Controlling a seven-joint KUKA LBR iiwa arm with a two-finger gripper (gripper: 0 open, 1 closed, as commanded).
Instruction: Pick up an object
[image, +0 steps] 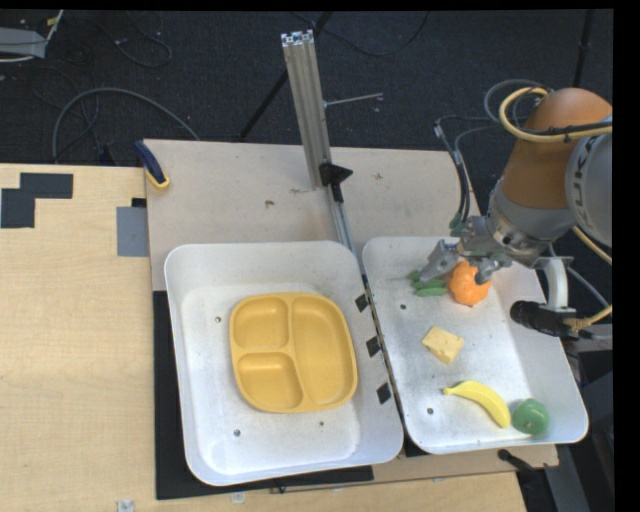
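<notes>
The gripper (466, 262) hangs at the right bin's (400, 400) far edge, open jaws straddling the round orange fruit (468, 287), apparently to grasp it.

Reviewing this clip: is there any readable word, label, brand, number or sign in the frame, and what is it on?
None can be read.
The yellow three-compartment plastic plate, the pale yellow cheese-like block, the yellow banana, the green round fruit, the orange round fruit and both shallow white bins bear no visible print.
</notes>
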